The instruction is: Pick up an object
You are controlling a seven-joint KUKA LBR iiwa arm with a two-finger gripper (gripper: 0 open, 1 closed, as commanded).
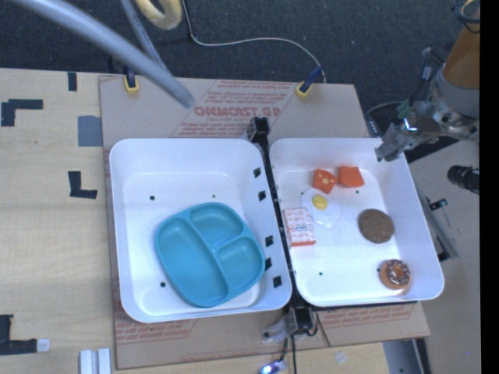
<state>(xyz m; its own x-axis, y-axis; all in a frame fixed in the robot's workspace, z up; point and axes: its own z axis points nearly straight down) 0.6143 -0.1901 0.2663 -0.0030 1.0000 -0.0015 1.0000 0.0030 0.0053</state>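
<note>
The right bin point(421, 232) holds several small items. A red-orange block point(324, 181) and an orange block point(351, 177) lie side by side near its far middle. Just below them is a small yellow piece point(320, 202) on something white. A red-and-white packet point(299, 227) lies by the bin's left wall. A brown round cookie point(376, 226) sits to the right, and a frosted donut point(394, 274) rests in the near right corner. My gripper point(390, 145) hangs over the far right rim of this bin, apart from every item, with nothing seen in it.
The left bin point(129, 209) holds a blue divided plate point(209, 252). A black divider point(269, 209) runs between the bins. Grey tubing point(93, 29) crosses the top left. A thin cable point(257, 44) lies behind the bins.
</note>
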